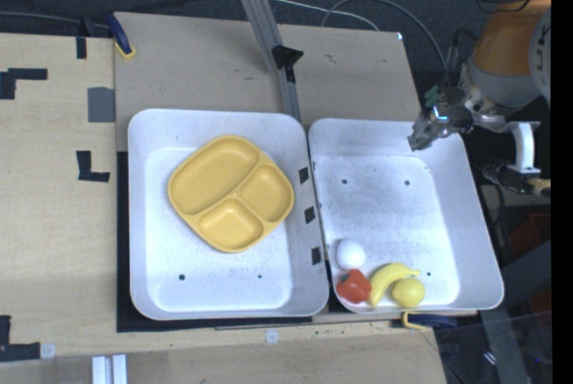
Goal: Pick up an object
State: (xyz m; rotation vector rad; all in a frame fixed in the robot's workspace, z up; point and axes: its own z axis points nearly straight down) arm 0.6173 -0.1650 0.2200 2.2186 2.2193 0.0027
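Yellow items: banana [390,278] and lemon [408,293], right bin's [466,194] near corner, touching.
Beside them: red fruit [355,286], white egg [350,253].
Left bin [143,194]: yellow divided tray [231,192].
Your claw [423,139]: over right bin's far rim; you cannot tell its state.

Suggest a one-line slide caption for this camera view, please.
Gripper at right bin far corner; fruit cluster near corner.

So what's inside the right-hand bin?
The right bin holds a white egg, a red piece, a banana and a yellow fruit, all clustered in its near corner. Whatever lies beneath them is covered.
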